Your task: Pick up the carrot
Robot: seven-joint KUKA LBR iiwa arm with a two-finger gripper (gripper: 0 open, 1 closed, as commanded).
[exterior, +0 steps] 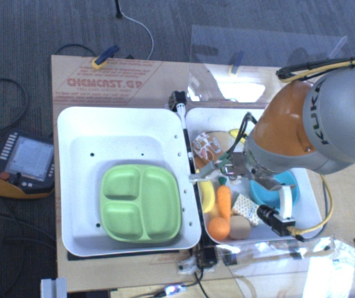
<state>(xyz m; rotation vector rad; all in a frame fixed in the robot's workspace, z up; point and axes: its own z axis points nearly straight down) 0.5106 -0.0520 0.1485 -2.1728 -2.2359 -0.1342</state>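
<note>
From the overhead camera, the carrot [224, 201] is lying in the right bin [309, 211], just to the right of the divider between the two bins, pointing roughly up and down the picture with its green top toward the arm. A yellow banana [207, 195] is pressing against the carrot's left side, an orange fruit [218, 228] is sitting at its lower tip, and a patterned packet [246, 208] is lying just to its right. A blue bowl [275, 190] is sitting further right of the carrot, partly under the arm.

The claw [226, 168] is hanging just above the carrot's green end, and whether it is open or closed I cannot tell, since the wrist is covering it.

The carrot is looking like a light, stiff, smooth toy, likely a little slippery and prone to rolling. Gripping across the thick middle seems the safest hold, though the banana is leaving little room on that side.

The bin floor is looking smooth and white. Left of the carrot, past the divider, the left bin [78, 160] is holding a green divided plate [141, 202]. The table [78, 82] is looking brown, and beyond it grey carpet [41, 17] is showing.
</note>
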